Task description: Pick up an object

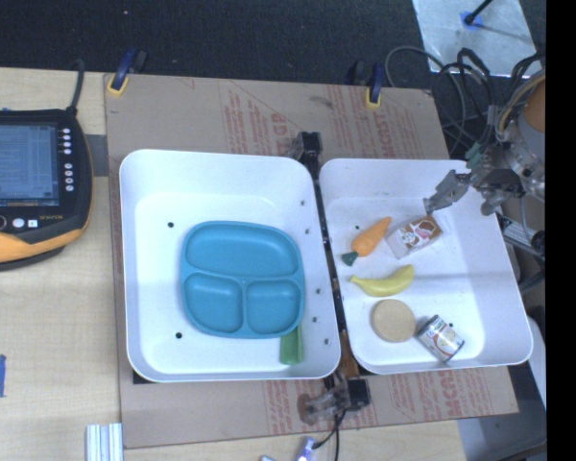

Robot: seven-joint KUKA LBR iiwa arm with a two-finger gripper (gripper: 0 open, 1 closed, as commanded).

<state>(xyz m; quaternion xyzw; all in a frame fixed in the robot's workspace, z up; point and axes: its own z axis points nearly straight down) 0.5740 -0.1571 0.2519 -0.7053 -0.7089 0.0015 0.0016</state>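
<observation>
Approach step: pincer [448, 192] hovers empty, aperture cannot tell; snack packet [415, 236] just below-left; next, descend onto it.

This looks like a robot lab. A control tablet [24, 185] with a screen and an orange edge lies on the counter [48, 353]. Loose black cables [432, 70] coil nearby. Two white bins [139, 257] sit on clamped cardboard [240, 113].

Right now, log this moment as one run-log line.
gripper: over right bin, upper edge | holding: nothing seen | nearest: snack packet | carrot, banana: untouched
</observation>
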